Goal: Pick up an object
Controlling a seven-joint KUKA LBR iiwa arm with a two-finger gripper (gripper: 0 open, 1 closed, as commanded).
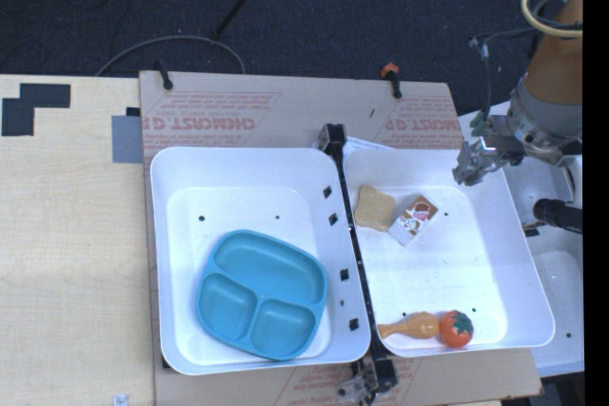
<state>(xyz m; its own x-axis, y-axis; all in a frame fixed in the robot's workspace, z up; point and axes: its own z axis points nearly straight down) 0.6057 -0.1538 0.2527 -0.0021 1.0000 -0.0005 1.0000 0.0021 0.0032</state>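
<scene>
In the right bin (504, 271) lie a tan slice of bread (375, 207), a small white carton with a brown and red label (414, 219), a toy chicken drumstick (411, 328) and a small red tomato (456, 329). The left bin (181, 204) holds a blue divided plate (261, 293). My gripper (473, 165) hangs over the right bin's far right corner, well apart from every object, with nothing seen in it. The arm's orange band shows at the upper right.
A black clamp bar (344, 242) runs between the two bins. Cardboard (266, 114) lies under and behind them. A pale wooden bench top (67, 242) spreads to the left. Cables cross the dark floor at the back.
</scene>
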